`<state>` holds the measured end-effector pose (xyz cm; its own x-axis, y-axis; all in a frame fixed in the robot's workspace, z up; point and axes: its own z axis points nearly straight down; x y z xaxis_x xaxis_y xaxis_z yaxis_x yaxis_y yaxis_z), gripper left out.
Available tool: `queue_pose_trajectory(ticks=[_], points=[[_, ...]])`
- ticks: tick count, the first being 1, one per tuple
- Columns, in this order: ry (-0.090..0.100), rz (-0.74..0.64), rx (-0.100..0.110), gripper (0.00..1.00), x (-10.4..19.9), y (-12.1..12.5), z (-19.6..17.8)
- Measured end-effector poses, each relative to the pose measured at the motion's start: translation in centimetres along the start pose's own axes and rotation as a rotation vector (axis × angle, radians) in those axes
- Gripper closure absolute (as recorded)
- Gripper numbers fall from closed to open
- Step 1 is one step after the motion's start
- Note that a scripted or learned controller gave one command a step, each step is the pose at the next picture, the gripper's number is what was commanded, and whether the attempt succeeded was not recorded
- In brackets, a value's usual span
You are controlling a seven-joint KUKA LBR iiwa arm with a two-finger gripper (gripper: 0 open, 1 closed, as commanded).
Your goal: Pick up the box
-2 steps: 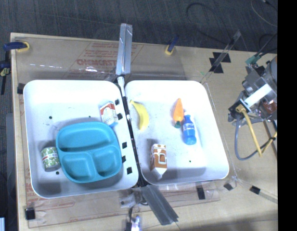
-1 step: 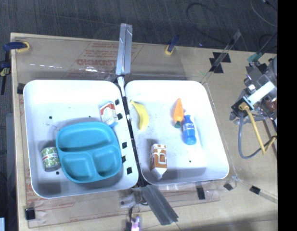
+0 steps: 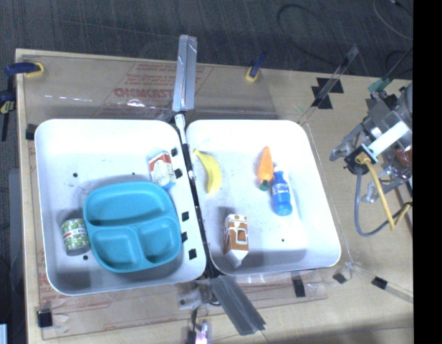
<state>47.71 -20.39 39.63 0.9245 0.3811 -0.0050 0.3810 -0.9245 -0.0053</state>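
The orange carton box (image 3: 236,236) near the table's front edge looks light and crushable; I'd pinch its flat sides gently. Whether my claw (image 3: 353,153) is apart, I cannot tell.

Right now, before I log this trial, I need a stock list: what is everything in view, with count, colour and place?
left bin: one, white, bench's left
right bin: one, white, beside it
tray: one, blue, left bin, front
can: one, green-labelled, left bin, left of tray
red-and-white box: one, left bin, by the divider
banana: one, yellow, right bin, by the divider
carrot: one, orange, right bin, middle
bottle: one, blue, right bin, just in front of the carrot
orange-and-white box: one, right bin, front
hand: one, grey, outside the right bin, view's right
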Motion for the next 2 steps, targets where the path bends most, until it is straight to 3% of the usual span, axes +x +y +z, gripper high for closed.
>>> queue_pose_trajectory(ticks=[1,2], points=[[0.002,-0.172,-0.003,0.00,5.5,2.8,-4.6],[0.001,-0.275,-0.003,0.00,10.1,4.7,-4.6]])
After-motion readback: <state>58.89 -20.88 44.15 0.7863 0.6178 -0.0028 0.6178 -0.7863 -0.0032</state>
